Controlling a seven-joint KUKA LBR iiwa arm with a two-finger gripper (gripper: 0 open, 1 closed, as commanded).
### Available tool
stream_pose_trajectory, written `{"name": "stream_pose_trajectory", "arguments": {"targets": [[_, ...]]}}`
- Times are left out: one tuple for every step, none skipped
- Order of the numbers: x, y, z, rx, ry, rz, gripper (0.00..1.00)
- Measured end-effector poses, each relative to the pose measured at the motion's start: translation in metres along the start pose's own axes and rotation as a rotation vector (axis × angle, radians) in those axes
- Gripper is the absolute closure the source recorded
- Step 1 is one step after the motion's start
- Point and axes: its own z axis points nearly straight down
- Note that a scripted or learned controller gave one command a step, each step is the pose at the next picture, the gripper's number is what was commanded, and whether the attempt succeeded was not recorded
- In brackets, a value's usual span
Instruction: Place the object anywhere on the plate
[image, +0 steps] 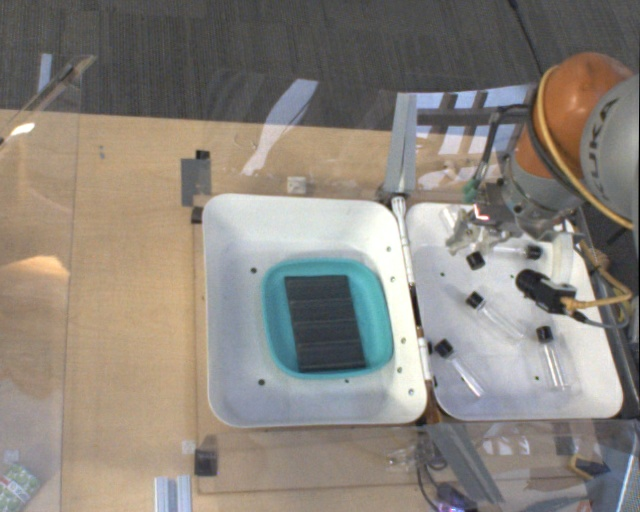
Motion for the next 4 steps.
{"name": "stream_pose_trajectory", "arguments": {"targets": [[0.07,-0.031,0.016,0.002,0.0,-0.034,1.0],[0.159,-0.061,0.009,0.002,0.001,-0.085,1.0],[0.158,-0.061,0.009,0.002,0.001,-0.084,0.0],[0.113,-0.045,-0.098,-0.003,0.0,-0.213,0.0]]}}
